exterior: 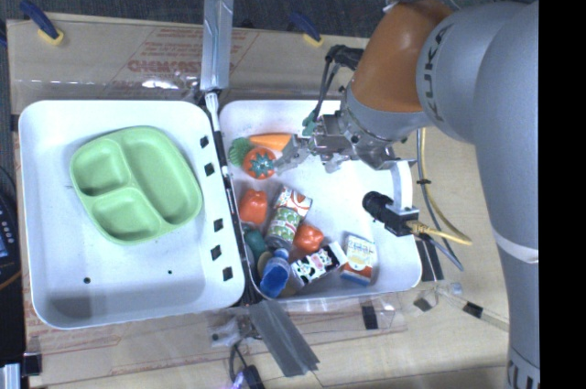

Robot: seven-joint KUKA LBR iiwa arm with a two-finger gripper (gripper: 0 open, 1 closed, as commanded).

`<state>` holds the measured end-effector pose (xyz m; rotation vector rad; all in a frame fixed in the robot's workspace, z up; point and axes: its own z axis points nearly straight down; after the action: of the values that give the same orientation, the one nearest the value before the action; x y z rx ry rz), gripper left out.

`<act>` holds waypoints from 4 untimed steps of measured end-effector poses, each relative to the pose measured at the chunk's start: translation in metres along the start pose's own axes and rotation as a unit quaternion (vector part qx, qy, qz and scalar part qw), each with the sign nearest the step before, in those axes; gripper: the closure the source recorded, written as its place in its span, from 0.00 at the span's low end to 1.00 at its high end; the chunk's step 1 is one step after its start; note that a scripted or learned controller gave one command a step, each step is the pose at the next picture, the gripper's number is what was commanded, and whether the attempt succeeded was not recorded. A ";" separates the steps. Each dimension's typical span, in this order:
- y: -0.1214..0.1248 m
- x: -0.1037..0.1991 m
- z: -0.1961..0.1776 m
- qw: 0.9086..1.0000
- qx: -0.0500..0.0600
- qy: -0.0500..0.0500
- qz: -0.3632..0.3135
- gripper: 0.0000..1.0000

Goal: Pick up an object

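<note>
My hand (295,149) hovers in the right bin (403,273), just right of the strawberry toy (260,162); whether it's apart or together, I cannot tell. Best line up squarely over the strawberry toy, then descend clear of the carrot (272,141) behind it.

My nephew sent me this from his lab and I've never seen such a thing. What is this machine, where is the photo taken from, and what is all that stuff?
It is a robot arm, grey with an orange band, reaching in from the right. One fixed camera looks down on the bench at a slant. Two shallow white bins sit side by side. The left bin holds a green divided plate. The right bin holds toy groceries: a carrot, a tomato, a juice carton, a cow-patterned milk carton and a blue cup. The arm's claw hangs over the carrot and tomato. I cannot tell whether it grips anything.
</note>
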<state>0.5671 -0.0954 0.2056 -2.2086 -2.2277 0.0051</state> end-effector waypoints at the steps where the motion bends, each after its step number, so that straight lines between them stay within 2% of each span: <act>1: 0.037 0.003 0.114 0.997 -0.001 -0.001 -0.078 0.00; 2: 0.089 -0.005 0.114 1.000 0.001 0.000 0.031 0.00; 4: 0.089 -0.005 0.114 1.000 0.001 0.000 0.030 0.00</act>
<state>0.6555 -0.0993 0.0915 -2.2741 -2.1590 0.0085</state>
